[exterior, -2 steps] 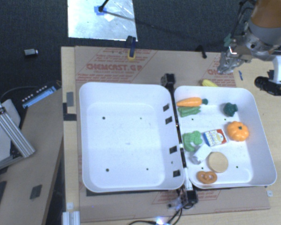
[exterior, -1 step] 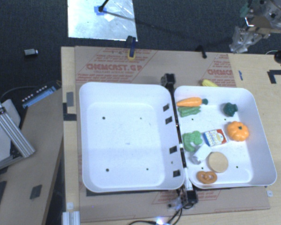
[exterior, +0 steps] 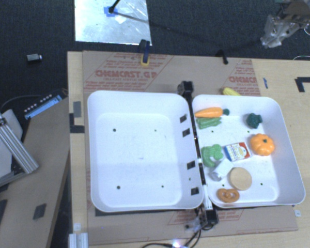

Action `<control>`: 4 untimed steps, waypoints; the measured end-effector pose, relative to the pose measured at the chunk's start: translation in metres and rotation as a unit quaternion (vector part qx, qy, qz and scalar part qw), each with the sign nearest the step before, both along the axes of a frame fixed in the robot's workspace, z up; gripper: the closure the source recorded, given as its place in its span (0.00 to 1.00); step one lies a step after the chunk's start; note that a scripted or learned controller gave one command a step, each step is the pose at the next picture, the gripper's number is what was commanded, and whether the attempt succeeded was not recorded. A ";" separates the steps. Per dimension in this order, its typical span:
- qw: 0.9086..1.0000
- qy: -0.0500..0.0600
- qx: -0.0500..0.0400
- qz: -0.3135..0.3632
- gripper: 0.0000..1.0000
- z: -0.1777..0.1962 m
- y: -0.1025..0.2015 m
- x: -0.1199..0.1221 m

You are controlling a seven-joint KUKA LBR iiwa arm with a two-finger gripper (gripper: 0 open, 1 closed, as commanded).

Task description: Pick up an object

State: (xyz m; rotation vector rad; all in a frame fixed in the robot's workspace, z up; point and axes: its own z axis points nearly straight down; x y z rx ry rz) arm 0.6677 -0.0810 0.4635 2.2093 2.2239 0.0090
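Observation:
The right bin (exterior: 285, 138) holds several toy foods. An orange carrot (exterior: 209, 112) lies at its back left above a green pod (exterior: 208, 122). A dark green broccoli piece (exterior: 254, 120) and an orange pumpkin (exterior: 262, 144) sit toward the right. A small carton (exterior: 236, 151), a green leafy piece (exterior: 212, 154), a round tan biscuit (exterior: 240, 179) and a pretzel (exterior: 228, 195) lie nearer the front. My gripper (exterior: 275, 32) hangs high at the top right, beyond the bench and well away from the bins, with nothing seen in it.
The left bin (exterior: 139, 149) lies beside the right one, with black clips along the shared wall (exterior: 192, 149). A yellow toy (exterior: 230, 92) rests on the cardboard just behind the right bin. A yellow-blue clamp (exterior: 144, 53) stands at the bench's back edge.

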 end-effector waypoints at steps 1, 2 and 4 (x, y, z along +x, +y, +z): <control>1.000 0.001 0.000 0.000 1.00 0.037 0.010 0.001; 1.000 0.001 0.000 -0.001 1.00 0.074 0.022 0.001; 1.000 0.003 0.001 -0.002 1.00 0.073 0.024 -0.185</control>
